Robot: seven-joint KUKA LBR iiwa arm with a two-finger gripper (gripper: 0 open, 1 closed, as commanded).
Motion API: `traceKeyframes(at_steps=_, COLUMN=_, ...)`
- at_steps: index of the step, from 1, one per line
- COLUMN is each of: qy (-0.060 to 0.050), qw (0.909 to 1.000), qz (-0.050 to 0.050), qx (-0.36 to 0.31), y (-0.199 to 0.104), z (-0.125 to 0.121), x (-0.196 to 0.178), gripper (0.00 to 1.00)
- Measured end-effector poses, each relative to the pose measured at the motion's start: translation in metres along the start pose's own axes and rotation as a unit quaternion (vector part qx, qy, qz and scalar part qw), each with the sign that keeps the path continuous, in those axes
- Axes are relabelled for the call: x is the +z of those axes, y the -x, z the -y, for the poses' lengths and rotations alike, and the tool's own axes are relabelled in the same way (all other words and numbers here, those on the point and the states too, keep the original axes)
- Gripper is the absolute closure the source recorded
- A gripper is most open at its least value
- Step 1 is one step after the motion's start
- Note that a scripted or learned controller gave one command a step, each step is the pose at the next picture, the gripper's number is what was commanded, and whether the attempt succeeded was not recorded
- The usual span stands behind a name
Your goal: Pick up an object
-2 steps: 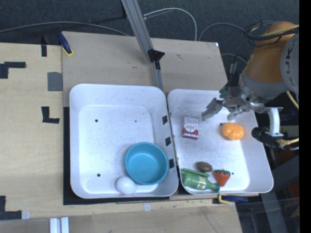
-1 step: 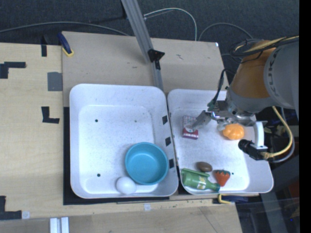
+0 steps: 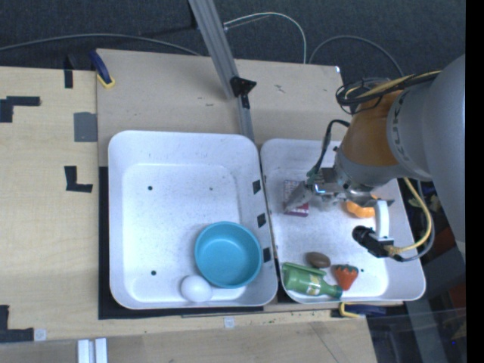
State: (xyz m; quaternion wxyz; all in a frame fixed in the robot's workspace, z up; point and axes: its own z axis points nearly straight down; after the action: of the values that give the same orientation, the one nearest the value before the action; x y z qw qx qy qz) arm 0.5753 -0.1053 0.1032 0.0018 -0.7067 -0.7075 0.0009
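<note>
Over right bin (image 3: 401,278): gripper (image 3: 311,191) (by pink obj. (image 3: 296,200))

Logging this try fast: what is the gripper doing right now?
Gripper: low in the right white bin, at a small pink-and-grey packet; open or shut cannot be told.

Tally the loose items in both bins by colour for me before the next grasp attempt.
Blue: 1, bowl
White: 1, ball
Green: 1, bottle
Brown: 1, small oval piece
Red-orange: 1, strawberry-like piece
Orange: 1, piece
Pinkish: 1, packet by the gripper
Total: 7
</note>
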Motion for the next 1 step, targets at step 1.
traceKeyframes(at_steps=1, qy=0.0, qw=1.0, qz=0.001, qx=-0.001, y=0.0003, z=0.0001, x=-0.0119, gripper=1.0)
